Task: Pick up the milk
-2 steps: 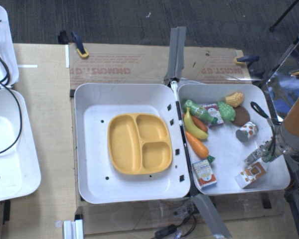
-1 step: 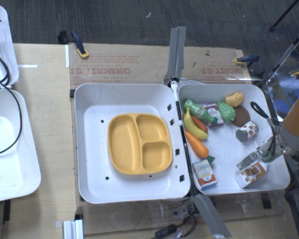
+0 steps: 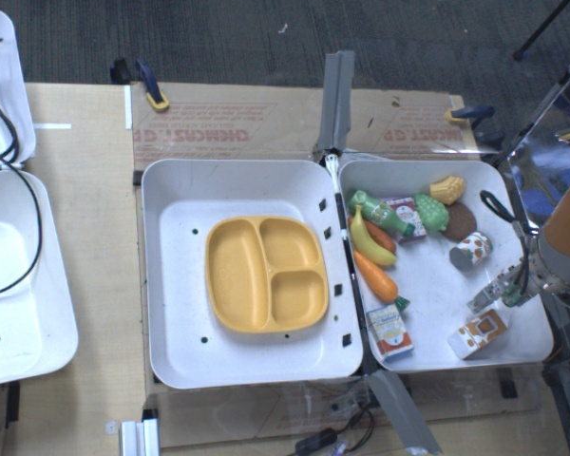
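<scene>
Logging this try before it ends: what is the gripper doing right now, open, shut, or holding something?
Gripper: low over the right bin, just above the milk carton; nothing visibly held, and open or shut cannot be told.

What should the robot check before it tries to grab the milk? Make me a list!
1. Which one is the milk: the brown-and-white small carton or the orange-and-white small carton? The labels are too small to read: cannot tell.
2. Gripper near the brown-and-white carton: ok.
3. Nothing lying on that carton: ok.
4. Small white printed cup apart from it: ok.
5. Room beside the right white bin's wall: looks tight, probably not ok.
</scene>
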You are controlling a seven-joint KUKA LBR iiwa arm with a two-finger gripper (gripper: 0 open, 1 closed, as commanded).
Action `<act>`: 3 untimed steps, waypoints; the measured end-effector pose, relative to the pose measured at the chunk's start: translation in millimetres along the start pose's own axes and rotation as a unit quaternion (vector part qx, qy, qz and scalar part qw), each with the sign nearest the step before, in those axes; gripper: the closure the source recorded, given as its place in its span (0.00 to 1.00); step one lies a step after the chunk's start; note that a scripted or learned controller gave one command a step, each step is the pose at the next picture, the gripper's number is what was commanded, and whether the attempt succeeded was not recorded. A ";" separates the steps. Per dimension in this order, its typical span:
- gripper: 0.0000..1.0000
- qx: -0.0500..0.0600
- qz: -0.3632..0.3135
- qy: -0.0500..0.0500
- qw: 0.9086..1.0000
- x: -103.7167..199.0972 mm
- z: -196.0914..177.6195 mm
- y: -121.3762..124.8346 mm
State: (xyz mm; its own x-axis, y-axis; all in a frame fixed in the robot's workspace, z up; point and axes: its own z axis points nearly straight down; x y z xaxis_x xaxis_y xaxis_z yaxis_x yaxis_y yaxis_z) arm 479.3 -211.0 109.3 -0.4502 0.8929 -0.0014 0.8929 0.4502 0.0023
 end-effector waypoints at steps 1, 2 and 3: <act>0.00 0.000 0.000 0.000 1.000 0.1 0.1 0.0; 0.00 0.000 -0.031 0.000 1.000 -7.9 17.3 -4.4; 1.00 0.000 -0.031 0.000 1.000 -7.9 8.8 -4.0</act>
State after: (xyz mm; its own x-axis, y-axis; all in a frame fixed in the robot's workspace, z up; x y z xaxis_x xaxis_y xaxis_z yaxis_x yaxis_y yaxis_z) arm 479.2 -219.9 100.5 -0.5044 0.8634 -0.0009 0.8634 0.5044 0.0018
